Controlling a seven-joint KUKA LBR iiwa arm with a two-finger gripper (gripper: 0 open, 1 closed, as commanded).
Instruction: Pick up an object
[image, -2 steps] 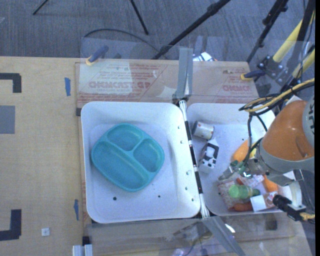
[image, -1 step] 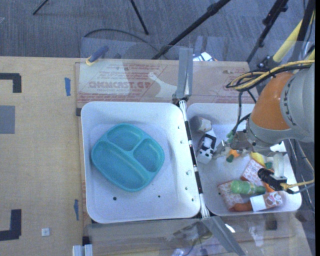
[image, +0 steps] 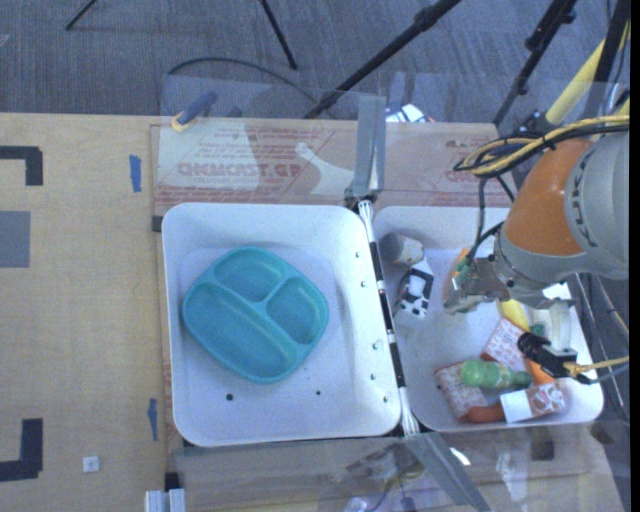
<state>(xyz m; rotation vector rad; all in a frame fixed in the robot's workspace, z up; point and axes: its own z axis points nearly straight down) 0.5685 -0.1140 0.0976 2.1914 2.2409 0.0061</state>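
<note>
Over the right bin (image: 425, 395), the gripper (image: 468, 297) hangs mid-bin, its opening impossible to tell.

teal plate (image: 256, 314) in left bin (image: 190, 235), arm (image: 560, 215) over right bin (image: 425, 400)

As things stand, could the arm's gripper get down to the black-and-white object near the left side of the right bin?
Probably yes. The black-and-white object lies uncovered on the bin floor, just left of the gripper, apart from the clutter. The divider wall beside it could crowd a finger.
</note>
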